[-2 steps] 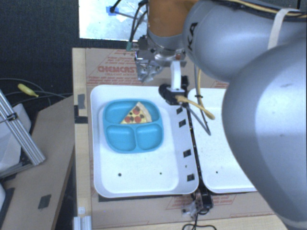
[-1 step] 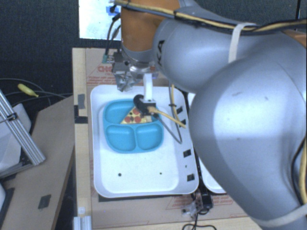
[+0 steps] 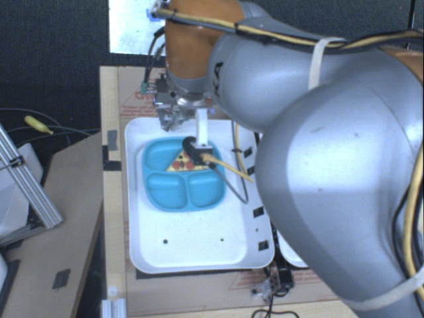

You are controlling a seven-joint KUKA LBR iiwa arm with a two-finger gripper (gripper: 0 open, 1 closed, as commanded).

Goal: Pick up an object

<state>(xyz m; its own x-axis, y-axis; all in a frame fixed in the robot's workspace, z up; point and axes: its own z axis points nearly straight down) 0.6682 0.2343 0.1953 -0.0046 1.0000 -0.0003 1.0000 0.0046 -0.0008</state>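
Observation:
A blue divided plate (image 3: 180,189) lies in the left white bin (image 3: 192,254). A pizza slice toy (image 3: 181,163), yellow with red spots, rests in the plate's upper compartment. My gripper (image 3: 170,120) hangs at the bin's far edge, just above and behind the plate's top rim. Its metal fingers point down and I see nothing between them. The large grey arm covers the right bin and the whole right side of the view.
The left bin's near half is bare white floor with two small dark dots. A cardboard sheet lies under the bins. An aluminium frame (image 3: 23,184) and a side table stand to the left, outside the bin.

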